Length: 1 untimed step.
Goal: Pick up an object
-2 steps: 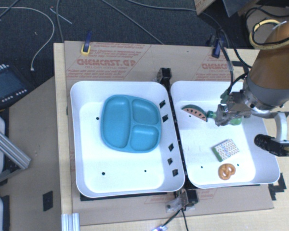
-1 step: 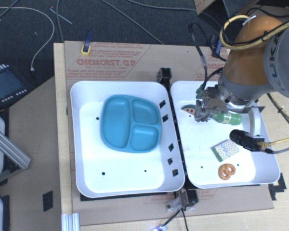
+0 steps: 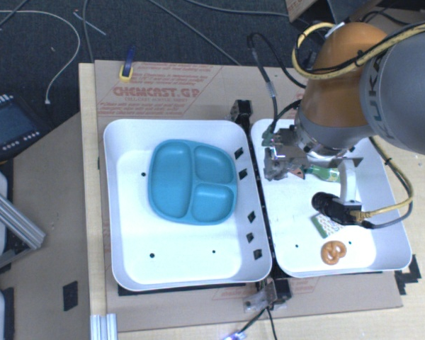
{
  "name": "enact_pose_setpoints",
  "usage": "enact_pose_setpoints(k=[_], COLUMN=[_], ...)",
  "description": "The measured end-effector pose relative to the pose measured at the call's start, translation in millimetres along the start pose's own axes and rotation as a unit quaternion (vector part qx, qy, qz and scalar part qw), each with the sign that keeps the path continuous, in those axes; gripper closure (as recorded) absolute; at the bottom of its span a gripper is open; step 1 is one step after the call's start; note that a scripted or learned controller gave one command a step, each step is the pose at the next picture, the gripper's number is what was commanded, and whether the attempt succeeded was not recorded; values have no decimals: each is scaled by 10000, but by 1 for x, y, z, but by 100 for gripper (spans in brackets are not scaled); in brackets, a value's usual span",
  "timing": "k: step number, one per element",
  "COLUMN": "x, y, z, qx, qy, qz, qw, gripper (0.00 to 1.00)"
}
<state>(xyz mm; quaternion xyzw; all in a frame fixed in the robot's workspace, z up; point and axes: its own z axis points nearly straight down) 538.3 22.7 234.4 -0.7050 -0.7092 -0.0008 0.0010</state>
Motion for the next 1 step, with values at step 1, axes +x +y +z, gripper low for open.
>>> enact_pose_setpoints(k=[1], x=[48], y=[4], z=[14], qx=[16], qy=[-2], qz=[6], qw=[10000], gripper=[100])
